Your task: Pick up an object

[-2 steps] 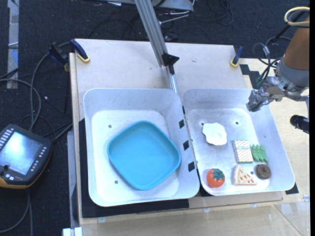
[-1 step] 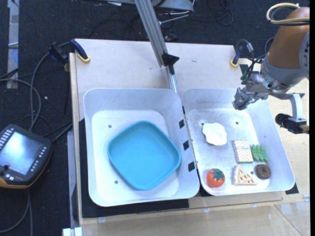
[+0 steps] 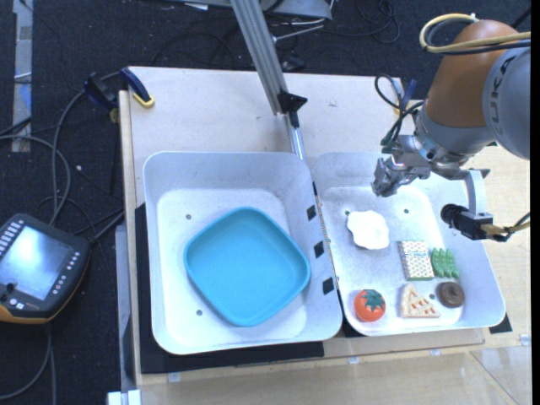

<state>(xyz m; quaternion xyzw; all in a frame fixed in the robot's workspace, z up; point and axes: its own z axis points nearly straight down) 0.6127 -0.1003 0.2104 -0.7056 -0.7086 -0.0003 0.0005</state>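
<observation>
We take the white lump (image 3: 369,229) as the likeliest thing to pick: it lies in the right bin (image 3: 483,264), towards the bin's far-left part, a rounded blob with no marked long axis. It sits just to the near-left of the claw (image 3: 388,178), close by but apart from it, so in our judgement the coming move is a short shift nearer and leftward, then down. Nearer us along the same bin lie a tomato-like piece (image 3: 369,305), a wedge (image 3: 415,301), a speckled square (image 3: 415,259), a green piece (image 3: 444,263) and a brown disc (image 3: 450,294). The left bin (image 3: 160,184) holds a blue tray (image 3: 245,265). The claw hangs above the bin's far part; we see nothing between its tips, and we cannot tell how wide it stands.
</observation>
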